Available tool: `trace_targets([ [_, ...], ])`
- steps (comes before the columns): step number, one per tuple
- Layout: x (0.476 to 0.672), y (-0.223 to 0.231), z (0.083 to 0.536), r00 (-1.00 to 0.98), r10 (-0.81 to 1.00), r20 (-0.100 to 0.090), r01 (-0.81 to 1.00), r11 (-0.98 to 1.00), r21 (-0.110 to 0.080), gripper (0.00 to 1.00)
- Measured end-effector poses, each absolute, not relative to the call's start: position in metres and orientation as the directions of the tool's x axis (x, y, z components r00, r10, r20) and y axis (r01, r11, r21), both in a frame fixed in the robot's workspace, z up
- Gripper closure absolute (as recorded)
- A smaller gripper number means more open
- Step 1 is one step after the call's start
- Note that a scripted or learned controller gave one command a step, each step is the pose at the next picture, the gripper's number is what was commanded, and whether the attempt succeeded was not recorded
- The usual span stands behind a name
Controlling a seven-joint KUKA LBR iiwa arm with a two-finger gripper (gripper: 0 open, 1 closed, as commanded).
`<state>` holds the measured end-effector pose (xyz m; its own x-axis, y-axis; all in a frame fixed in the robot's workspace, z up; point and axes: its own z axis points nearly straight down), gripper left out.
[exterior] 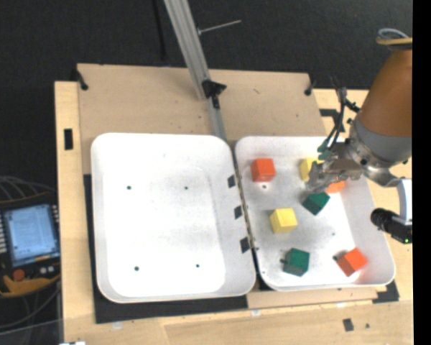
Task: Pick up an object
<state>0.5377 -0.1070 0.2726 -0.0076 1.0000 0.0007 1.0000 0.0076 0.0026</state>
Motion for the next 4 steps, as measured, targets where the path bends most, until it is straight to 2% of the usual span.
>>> trace_targets([
  [1,0.552,-0.056,0.277,-0.008,1.0,0.001,1.0,0.008,0.002,1.0],
  [2,0.57,-0.006,0.257,-0.006,1.0,0.0,1.0,0.006,-0.001,1.0],
  [3,0.593,0.036,0.254,-0.006,1.0,0.0,1.0,0.006,0.002,1.0],
  [4,0.608,0.084,0.257,-0.006,1.0,0.0,1.0,0.006,0.003,1.0],
])
